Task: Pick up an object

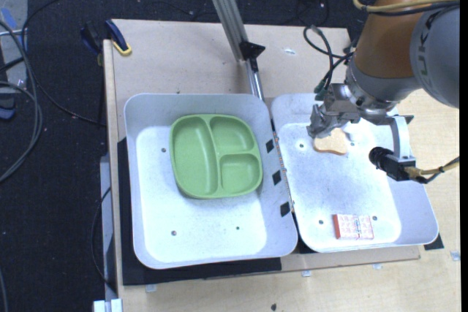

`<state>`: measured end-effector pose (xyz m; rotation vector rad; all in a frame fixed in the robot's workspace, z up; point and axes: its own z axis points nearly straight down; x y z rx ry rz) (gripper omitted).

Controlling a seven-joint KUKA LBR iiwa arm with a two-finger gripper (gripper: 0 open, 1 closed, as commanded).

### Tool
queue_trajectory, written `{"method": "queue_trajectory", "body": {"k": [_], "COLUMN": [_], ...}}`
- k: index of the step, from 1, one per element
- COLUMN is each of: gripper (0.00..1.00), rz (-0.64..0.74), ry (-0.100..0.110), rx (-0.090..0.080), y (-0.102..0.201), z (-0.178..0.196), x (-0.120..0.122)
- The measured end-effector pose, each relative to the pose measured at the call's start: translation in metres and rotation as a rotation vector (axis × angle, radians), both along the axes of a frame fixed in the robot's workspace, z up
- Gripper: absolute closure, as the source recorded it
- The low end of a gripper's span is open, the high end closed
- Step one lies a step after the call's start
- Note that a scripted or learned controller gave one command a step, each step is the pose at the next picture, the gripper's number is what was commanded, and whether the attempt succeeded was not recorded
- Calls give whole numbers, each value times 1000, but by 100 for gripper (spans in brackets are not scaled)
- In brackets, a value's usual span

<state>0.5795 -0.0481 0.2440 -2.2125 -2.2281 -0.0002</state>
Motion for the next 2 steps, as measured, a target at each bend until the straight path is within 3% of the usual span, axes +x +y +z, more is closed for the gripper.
{"method": "queue_trajectory", "body": {"k": [2], "gripper": [100], "rz": [2], "ry": [-1], "rx": [1], "y": [124], "z": [0], "x": [3]}}
